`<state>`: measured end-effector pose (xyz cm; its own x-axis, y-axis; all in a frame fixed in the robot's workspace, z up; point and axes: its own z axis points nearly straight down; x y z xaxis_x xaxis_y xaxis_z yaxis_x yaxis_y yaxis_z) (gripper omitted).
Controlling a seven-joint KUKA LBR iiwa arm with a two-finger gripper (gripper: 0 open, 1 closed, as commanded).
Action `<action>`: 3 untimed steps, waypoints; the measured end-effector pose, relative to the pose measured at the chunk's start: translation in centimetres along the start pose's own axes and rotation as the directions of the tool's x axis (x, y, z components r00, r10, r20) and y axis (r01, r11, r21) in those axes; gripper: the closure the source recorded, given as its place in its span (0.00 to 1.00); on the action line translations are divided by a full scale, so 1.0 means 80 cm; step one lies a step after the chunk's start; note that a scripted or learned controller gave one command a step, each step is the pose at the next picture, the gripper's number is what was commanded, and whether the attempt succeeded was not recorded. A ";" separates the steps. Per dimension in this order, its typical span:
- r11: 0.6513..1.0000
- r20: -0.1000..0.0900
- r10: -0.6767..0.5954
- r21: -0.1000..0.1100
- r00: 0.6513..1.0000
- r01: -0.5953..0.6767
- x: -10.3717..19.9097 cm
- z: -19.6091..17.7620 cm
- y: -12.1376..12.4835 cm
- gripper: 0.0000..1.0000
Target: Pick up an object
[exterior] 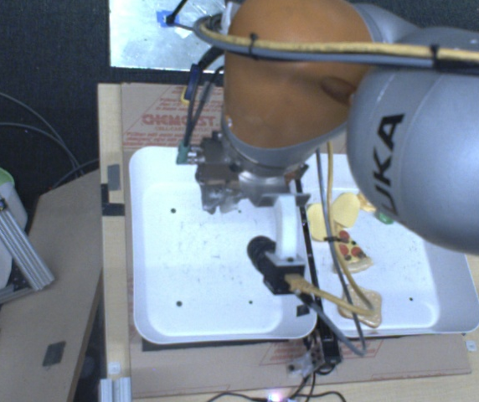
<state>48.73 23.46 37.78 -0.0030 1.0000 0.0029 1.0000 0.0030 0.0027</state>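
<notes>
My gripper point(219, 193) hangs under the large orange and grey wrist, over the far part of the left white bin point(181, 308). The wrist body hides its tips. In the right bin point(440, 308) lie a toy pizza slice point(353, 255), a yellow piece point(345, 209) and a tan bread-like piece point(372, 308) near the front. A small green bit point(384, 218) peeks out beside the arm. None of these touches the gripper.
A black fitting with a yellow cable point(266, 262) sits over the ridge between the bins. Brown cardboard point(151, 120) lies beneath the bins, with a metal plate point(151, 19) behind. Aluminium framing point(5, 233) stands at the left.
</notes>
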 end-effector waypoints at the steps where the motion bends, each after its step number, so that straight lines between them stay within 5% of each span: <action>1: 1.000 0.001 0.004 -0.002 1.000 -0.004 -0.031 -0.029 0.000 1.00; 2: 1.000 0.004 0.010 0.000 1.000 -0.010 -0.125 -0.029 0.000 1.00; 3: 1.000 0.004 0.003 0.004 1.000 -0.003 -0.118 0.017 0.021 1.00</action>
<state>50.46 14.01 36.38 0.0002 1.0000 -0.0006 1.0000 -0.0002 -0.0011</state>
